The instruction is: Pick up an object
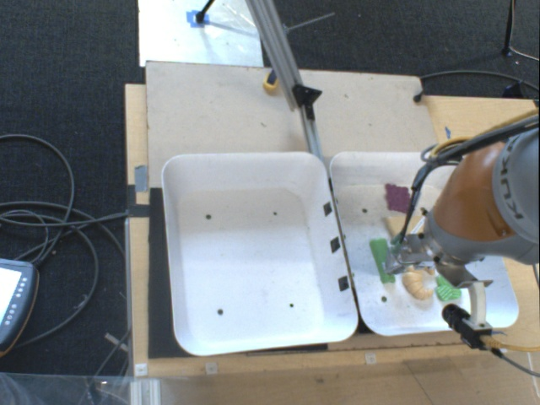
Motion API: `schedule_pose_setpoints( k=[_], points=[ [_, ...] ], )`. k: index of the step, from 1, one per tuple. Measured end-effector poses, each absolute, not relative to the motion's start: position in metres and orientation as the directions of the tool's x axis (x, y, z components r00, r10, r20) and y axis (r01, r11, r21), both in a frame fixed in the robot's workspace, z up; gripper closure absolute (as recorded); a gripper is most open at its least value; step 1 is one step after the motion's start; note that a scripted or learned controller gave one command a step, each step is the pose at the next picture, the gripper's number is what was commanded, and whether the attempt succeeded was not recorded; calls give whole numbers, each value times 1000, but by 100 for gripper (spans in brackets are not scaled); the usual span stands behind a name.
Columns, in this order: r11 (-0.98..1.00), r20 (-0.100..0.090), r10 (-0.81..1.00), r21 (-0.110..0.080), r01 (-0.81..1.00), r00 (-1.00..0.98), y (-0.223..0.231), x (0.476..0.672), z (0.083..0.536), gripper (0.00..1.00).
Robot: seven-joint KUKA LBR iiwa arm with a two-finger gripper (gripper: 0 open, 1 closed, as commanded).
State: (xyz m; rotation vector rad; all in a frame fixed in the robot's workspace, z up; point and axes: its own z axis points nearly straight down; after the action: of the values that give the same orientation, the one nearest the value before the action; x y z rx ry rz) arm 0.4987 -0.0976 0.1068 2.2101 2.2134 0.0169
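In the right bin lie a green flat piece, a tan rounded object, a small bright green object, a purple object and a thin tan stick. My gripper hangs low over the bin, just right of the green flat piece and above the tan object. The arm's wrist covers most of it, so how its fingers stand is hidden.
The left bin sits beside the right one, with small black clips on the shared wall. A slanted metal pole crosses the back of the bench. Cables lie on the floor at left.
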Motion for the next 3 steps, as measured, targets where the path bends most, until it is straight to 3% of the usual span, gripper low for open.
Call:
schedule_pose_setpoints(
  k=[1,3],
  points=[
    [4,-1,1000,6,1000,-4,-106,501,153,100],
    [7,-1,1000,8,1000,-7,-90,503,256,100]
  ],
)
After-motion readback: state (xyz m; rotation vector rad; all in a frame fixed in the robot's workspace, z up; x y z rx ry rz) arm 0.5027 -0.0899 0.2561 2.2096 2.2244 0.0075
